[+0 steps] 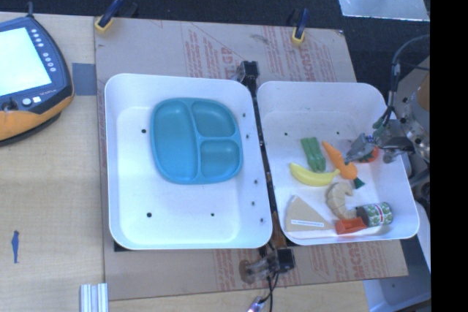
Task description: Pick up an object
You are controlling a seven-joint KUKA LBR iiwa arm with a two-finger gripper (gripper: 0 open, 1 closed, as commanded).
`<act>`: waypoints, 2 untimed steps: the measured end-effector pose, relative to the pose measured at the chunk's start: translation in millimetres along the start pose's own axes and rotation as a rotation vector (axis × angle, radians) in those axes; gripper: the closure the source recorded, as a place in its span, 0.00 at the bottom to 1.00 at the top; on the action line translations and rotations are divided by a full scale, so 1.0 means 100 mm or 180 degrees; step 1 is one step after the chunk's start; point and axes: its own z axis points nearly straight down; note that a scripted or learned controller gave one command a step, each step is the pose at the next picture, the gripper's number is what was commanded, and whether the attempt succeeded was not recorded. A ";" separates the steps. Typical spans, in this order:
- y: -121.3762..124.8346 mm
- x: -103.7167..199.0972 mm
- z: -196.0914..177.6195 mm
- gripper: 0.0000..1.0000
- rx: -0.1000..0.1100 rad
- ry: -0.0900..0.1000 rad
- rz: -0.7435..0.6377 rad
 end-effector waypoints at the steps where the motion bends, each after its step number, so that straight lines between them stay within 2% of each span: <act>1: 0.88 -0.08 1.03 0.00 0.0006 -0.0005 -0.0005; 2: 0.89 -0.09 0.91 1.00 0.0001 -0.0008 -0.0012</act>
